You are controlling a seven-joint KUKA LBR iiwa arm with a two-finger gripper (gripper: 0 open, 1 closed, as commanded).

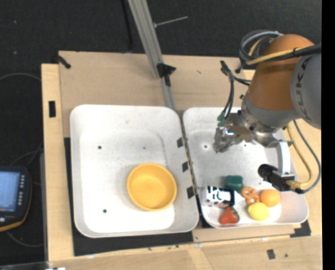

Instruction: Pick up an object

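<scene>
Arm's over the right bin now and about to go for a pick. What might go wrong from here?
1. The small things are bunched along the right bin's near edge: orange ball, yellow lemon, red strawberry, green block. A grasp there may nudge neighbours or catch two.
2. The gripper hangs above bare bin floor, away from that cluster; closing here would likely grab nothing.
3. The round fruit could roll off the fingers.
</scene>
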